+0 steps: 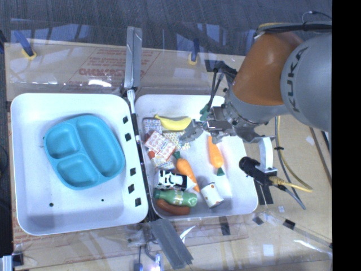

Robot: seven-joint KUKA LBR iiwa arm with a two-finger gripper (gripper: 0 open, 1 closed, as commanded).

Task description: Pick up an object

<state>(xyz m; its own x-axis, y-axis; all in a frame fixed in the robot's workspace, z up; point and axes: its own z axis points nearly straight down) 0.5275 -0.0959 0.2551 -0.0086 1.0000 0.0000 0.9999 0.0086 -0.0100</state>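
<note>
Plastic tableware comes first on the left: a blue divided plate [84,150] lies flat in the middle of the left bin [34,208], with nothing else around it, which suggests this bin serves as the place where picked things could be dropped.

The right bin [240,199] holds the clutter to choose from. A banana [174,122] lies along its far side, a patterned packet [161,147] sits just below it, and a small carrot [186,170] lies slantwise near the middle. Toward the near edge are a black-and-white item [172,179], a sausage-like toy [175,206] with something green on top, and a small can [212,195] tipped on its side. A second carrot [215,153] lies lengthwise further right. The pieces are heaped loosely, touching or overlapping, as if tipped in.

The gripper [206,126] hangs low over the far part of this bin, between the banana's tip and the upper end of the right carrot. Whether it is spread or closed cannot be told from this slant, and nothing is visibly caught in it. The right carrot looks the likeliest target.
</note>
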